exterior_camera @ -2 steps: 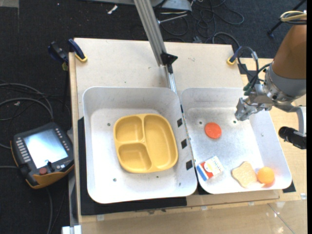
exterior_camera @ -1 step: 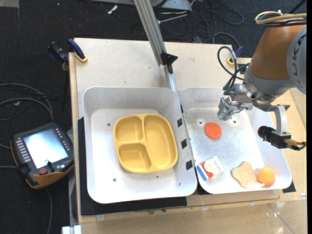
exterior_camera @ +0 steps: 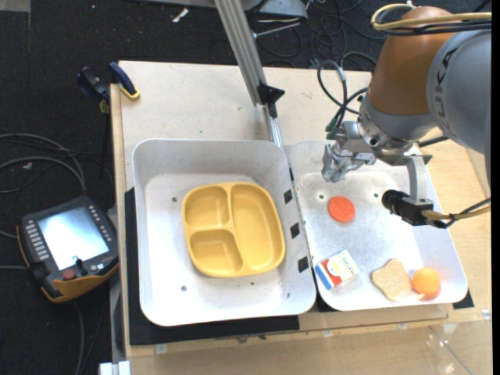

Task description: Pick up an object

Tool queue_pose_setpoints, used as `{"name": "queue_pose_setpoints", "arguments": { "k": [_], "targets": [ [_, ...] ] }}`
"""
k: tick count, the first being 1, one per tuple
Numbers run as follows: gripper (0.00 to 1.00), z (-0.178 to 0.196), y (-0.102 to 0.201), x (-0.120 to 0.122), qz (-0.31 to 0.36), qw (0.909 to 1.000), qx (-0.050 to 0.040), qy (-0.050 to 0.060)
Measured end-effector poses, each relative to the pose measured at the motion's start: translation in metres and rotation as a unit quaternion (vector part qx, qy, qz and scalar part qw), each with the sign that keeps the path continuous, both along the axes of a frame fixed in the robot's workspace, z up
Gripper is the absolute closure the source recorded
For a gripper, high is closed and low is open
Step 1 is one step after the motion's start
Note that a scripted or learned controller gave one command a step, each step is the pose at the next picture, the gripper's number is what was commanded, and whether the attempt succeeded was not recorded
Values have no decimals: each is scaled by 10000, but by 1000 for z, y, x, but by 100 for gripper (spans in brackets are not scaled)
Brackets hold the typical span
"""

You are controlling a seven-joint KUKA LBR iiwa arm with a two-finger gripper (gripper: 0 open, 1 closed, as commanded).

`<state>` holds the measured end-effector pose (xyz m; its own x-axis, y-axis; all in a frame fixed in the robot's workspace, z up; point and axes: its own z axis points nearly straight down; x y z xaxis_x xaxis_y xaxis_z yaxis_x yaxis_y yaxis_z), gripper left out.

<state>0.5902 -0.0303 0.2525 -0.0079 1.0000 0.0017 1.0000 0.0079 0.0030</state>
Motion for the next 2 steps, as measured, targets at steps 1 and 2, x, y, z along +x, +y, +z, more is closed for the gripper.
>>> {"name": "queue_pose_setpoints", "arguments": {
  "k": [1, 2],
  "targets": [
    [100, -14, 47, 13, -3, 10000, -5, 11],
    [100, -26, 97, 29, -1, 10000, -3, 10]
  ]
}}
